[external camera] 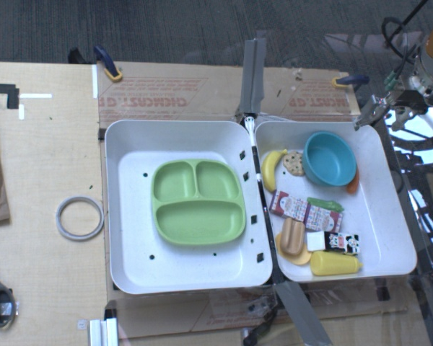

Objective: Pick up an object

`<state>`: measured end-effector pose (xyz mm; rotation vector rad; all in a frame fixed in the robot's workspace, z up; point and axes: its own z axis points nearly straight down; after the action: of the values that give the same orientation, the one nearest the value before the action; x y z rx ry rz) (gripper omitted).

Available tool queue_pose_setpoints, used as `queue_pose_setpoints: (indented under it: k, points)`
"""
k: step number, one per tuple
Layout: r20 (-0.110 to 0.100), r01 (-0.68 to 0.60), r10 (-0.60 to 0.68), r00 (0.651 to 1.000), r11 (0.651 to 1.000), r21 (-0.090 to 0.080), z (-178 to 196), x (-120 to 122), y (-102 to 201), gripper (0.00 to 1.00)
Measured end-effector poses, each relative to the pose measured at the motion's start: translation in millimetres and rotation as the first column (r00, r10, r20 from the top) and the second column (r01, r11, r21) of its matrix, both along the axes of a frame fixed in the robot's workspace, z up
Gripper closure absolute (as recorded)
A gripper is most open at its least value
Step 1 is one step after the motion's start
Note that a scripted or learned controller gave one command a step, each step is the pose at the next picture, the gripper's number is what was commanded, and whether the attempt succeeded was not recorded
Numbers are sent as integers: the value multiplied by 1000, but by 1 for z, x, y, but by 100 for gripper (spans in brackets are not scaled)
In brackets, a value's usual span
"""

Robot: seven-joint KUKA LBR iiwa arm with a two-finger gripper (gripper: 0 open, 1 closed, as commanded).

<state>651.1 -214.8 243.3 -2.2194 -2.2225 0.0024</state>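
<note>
- Step: pre-reach. Gripper (379,110) hung above the far right corner of the right bin (390,193); nothing seen in it, can't tell jaw state.
- Candidates all lay in the right bin: blue bowl (330,158), banana (273,168), cookie (294,163), yellow bottle (335,264).
- Left bin (123,193) held a green divided plate (198,202).
- Next, prob.: come in over one item, descend, close; the bottle sat least crowded.
</note>
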Motion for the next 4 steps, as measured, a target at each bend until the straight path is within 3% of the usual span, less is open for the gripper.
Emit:
queue_pose_setpoints:
  k: [1,2,3,4]
  points:
    - [-2,81,-81,997,997,0,-92,7,62,0]
    - [9,28,-28,1000,1000,-2,-147,-14,69,0]
    - [8,-52,53,999,999,-2,-147,-58,84,0]
    - [8,-83,83,996,997,-3,-147,-52,86,0]
